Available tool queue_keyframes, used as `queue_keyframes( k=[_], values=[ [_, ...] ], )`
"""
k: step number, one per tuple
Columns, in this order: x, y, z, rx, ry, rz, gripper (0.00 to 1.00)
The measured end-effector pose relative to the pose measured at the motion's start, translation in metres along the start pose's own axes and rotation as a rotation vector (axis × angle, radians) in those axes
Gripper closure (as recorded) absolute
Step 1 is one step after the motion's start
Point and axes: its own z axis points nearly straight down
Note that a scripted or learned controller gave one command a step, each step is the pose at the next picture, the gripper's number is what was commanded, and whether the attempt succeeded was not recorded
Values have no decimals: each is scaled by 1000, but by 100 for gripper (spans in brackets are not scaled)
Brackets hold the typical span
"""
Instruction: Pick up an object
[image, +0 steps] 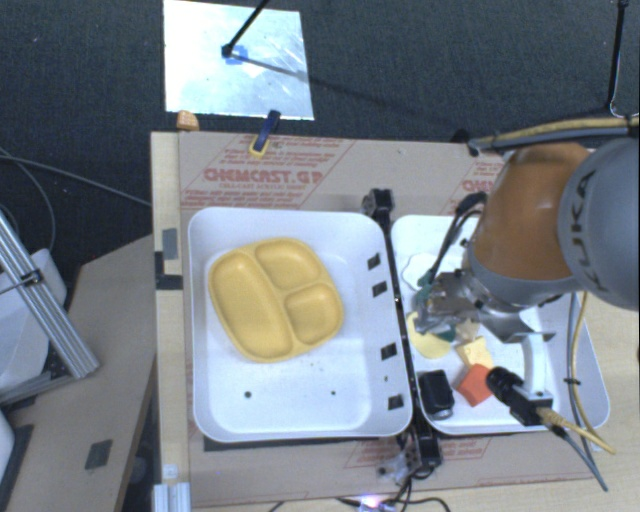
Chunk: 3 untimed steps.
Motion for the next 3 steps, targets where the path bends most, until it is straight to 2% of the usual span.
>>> queue_keyframes(
  k=[1, 2, 3],
  values=[
    [43, -1, -15, 3, 1, -3, 100],
    [55, 0, -131, -8, 2, -1, 100],
    [229, 33, -120, 3, 5, -13, 100]
  ],
)
